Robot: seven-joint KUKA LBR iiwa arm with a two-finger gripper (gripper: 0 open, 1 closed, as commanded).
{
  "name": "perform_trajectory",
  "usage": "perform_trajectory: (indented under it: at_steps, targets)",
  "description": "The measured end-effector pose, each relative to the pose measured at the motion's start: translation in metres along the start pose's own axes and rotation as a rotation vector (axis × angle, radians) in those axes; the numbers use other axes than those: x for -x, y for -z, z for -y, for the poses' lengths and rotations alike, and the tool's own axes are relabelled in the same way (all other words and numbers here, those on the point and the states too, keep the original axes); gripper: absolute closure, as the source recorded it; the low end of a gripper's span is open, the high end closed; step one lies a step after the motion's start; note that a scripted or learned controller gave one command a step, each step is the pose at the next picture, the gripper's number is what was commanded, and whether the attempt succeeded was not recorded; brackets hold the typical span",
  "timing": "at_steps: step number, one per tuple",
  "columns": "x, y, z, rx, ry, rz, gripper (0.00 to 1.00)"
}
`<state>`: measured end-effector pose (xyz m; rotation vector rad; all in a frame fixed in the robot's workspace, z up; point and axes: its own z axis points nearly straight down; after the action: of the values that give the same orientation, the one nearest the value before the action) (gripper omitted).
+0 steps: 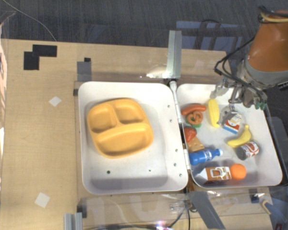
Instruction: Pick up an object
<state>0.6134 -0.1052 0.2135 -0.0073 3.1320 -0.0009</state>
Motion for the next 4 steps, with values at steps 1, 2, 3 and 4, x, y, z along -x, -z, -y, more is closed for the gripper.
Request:
perform_trajectory:
  at_steps: [1, 2, 3, 4]
  targets:
    - [-0.065, -0.112, -0.021, 0.0, -0.433, -0.009, 0.0]
    - [-0.026, -0.123, 0.009, 0.0, -0.235, 0.005, 0.0]
    - [0.006, -0.124, -0.009, 0.001, -0.568, 0.002, 0.0]
    - [-0.013, -0.124, -0.01, 0.001, -0.546, 0.004, 0.0]
